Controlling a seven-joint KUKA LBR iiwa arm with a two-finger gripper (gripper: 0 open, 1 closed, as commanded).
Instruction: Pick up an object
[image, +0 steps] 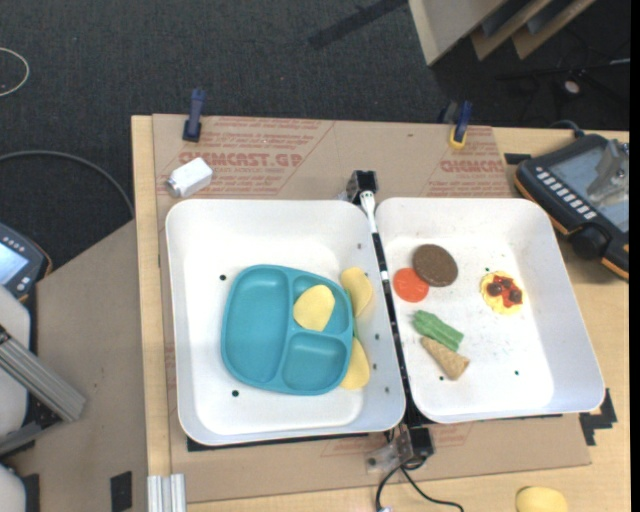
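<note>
Starting nearest, a yellow rounded lump (540, 497) lies on the brown cardboard-covered table (110, 300), on the side the claw reaches in from. How wide the claw stands, or whether it has hold of anything, I cannot tell.

The right white plastic bin (545, 350), the one closer to the claw's entry, holds the likeliest targets. These are a tan wedge (446, 358) touching a green ridged piece (437, 328), then an orange-red disc (410, 285) touching a brown disc (435, 264). A small yellow disc with red spots (502, 292) sits apart from them.

The left white plastic bin (190, 300), farther from that entry, holds a teal divided plastic tray (270, 330). One pale yellow piece (314, 307) lies in the tray, and two more are wedged against its rim.

The risks, as I judge them:
- The touching pairs may get nudged or grabbed together.
- The flat discs offer little to grip.
- The pieces beside the tray sit tight against the bin wall.

Farthest off, red print on the cardboard reads roughly "AMCAST", mirrored on the other side and otherwise unclear.
</note>
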